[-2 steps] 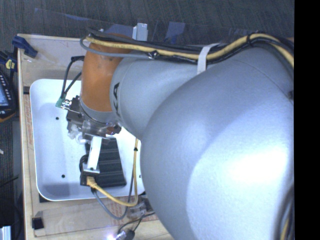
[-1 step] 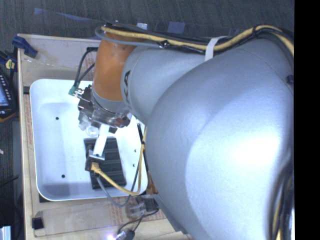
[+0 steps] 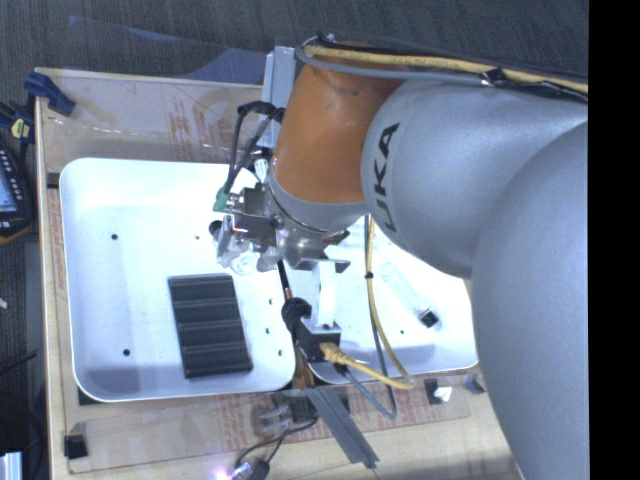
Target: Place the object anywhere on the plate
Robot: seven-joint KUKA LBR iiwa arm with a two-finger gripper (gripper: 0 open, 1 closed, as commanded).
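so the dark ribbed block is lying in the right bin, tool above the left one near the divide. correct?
Wrong bin. The camera view shows the dark ribbed block lying flat in the left bin, toward its near edge. The tool is above the left bin near the divide, as you said.

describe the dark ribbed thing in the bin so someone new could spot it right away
Start with the left white bin, the one that lies open to the camera. On its floor near the front wall lies a dark ribbed block, a flat rectangle crossed by raised ridges. It is the one big dark shape on that white floor; the other dark marks there are tiny dots.
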